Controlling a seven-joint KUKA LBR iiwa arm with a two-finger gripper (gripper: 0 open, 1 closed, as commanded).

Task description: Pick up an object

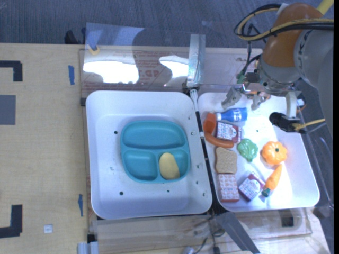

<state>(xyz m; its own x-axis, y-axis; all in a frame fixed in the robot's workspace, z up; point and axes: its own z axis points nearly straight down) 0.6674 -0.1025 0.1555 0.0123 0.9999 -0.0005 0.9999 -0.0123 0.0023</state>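
My gripper [244,98] hangs over the far part of the right bin [307,163], its fingers spread with nothing between them. Just below it lies a small water bottle [233,115] with a blue label. Toy food is scattered around: an orange dish [211,128] with a wrapped packet [226,131], a green broccoli piece [247,150], an orange pumpkin [274,153], a bread slice [226,161], a carrot [273,179], a waffle-like cracker [229,188] and a maroon packet [250,187].
The left bin [100,157] holds a teal divided tray [143,142] with a yellow lemon-like piece [169,166] in its lower right compartment. A clear plastic wall [137,62] stands behind the bins. The grey arm [296,41] with cables rises at the upper right.
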